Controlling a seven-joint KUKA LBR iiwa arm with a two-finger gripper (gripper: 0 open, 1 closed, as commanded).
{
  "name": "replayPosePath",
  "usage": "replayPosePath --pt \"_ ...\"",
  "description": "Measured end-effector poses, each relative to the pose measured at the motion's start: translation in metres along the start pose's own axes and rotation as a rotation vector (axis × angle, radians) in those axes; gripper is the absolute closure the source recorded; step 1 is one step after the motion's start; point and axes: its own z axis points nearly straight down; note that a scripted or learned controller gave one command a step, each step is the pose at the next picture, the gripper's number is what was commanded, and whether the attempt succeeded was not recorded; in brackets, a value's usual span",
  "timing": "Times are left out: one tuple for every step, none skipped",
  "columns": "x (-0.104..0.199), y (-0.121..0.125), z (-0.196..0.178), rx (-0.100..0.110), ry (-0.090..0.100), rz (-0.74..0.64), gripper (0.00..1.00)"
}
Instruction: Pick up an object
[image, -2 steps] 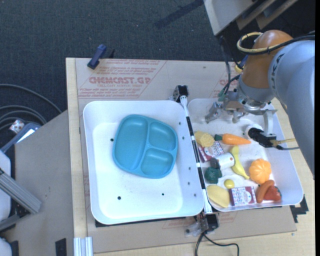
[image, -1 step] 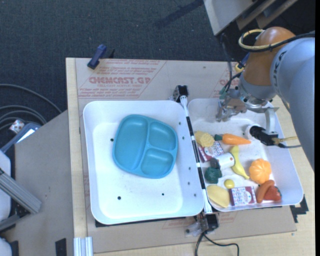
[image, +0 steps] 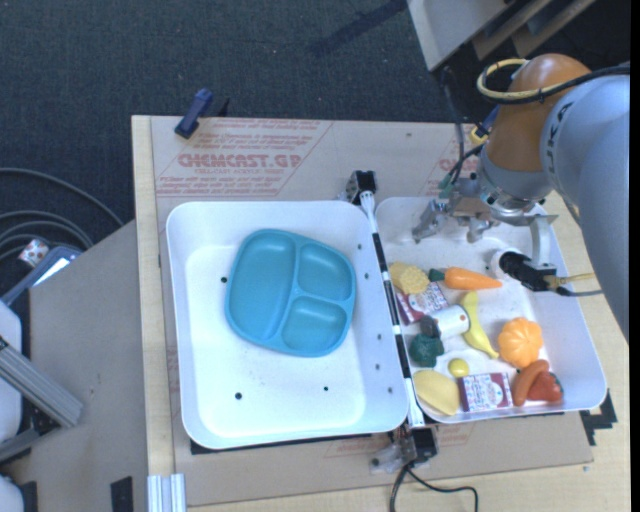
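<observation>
Hovering with gripper spread and empty over right bin; aiming squarely down at carrot, avoiding neighbouring banana.

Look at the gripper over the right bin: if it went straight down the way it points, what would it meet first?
Probably bare floor of the right bin near its far edge. The gripper hangs above that patch, with the carrot nearer the camera and seemingly off its line, though depth is hard to judge from this slanted view.

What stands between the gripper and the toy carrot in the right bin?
Nothing visible. The gripper hangs over the bare far end of the right bin, and the carrot lies just nearer the camera, with open white floor between them. The other toys sit beyond the carrot.
</observation>
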Motion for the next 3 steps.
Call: replayPosePath --pt "0.019 -0.001 0.021 0.003 0.000 0.001 0.00" --pt "0.019 -0.001 0.010 0.001 0.000 0.000 1.00" --pt "0.019 -0.001 0.010 0.002 0.000 0.000 0.00"
